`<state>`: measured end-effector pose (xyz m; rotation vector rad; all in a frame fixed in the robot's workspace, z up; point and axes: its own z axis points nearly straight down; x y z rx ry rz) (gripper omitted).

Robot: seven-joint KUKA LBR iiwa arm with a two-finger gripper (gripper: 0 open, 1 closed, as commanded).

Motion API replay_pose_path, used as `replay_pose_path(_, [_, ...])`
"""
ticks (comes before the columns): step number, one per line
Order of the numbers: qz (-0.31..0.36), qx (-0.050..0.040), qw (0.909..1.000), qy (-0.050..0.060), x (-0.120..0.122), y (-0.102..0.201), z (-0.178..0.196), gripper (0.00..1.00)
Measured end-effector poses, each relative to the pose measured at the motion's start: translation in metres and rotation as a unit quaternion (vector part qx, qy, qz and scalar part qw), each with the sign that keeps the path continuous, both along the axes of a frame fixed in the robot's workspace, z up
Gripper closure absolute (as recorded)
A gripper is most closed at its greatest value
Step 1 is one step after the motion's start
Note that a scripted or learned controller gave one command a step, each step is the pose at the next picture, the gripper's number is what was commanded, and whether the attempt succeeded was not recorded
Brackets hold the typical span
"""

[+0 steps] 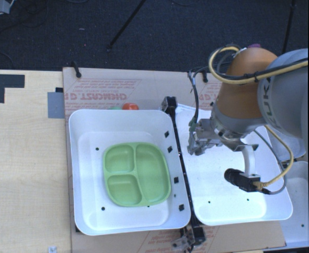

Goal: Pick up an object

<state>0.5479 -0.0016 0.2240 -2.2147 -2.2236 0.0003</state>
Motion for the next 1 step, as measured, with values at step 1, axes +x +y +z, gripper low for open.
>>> replay_pose_path(1, [0.0, -0.0001, 1.0, 0.0, -0.0025, 0.0492, 0.0033, 1.0])
